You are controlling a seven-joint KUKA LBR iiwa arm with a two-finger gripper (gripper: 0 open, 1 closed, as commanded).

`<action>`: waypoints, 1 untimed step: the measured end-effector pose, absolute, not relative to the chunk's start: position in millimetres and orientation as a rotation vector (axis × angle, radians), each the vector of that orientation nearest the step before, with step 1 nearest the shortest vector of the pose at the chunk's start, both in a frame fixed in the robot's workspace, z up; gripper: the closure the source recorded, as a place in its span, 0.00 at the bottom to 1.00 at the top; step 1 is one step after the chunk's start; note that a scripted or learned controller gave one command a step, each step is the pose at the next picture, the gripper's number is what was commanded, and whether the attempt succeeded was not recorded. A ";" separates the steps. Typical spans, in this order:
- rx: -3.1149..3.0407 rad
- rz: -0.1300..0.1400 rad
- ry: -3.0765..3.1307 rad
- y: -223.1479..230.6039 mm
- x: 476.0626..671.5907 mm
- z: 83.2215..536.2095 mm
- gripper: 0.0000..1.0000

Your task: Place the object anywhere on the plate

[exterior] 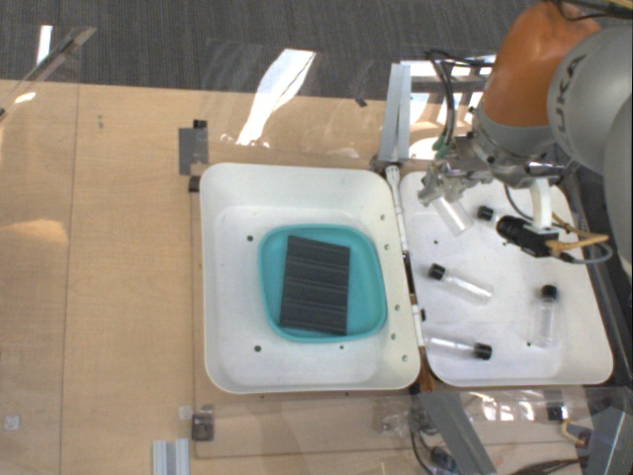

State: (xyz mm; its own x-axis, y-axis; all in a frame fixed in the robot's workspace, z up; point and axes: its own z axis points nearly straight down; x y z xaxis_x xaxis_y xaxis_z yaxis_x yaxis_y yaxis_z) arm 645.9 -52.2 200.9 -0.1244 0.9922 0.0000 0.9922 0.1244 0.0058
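End effector (447, 188), fingers hidden under the wrist, hovers over right bin (584, 364); grip unreadable.

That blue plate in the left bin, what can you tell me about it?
The plate is a shallow, squarish dish with rounded corners, turquoise and plastic-looking. It lies flat on the floor of the left white bin, roughly in its middle. A dark grey ribbed rectangular block rests on it, slightly tilted, covering most of its centre. Nothing else touches it.

Grey rounded arm (593, 87) with a broad orange band, black cables looping near the wrist.
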 end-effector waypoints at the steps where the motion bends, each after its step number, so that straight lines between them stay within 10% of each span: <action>1: 1.736 0.005 2.614 6.6 605.7 185.1 1.00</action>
State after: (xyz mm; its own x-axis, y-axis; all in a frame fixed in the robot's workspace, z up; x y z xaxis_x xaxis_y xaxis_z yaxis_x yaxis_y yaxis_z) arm 605.7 6.6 185.1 -0.3879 0.9217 -0.0009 0.9217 0.3879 0.0045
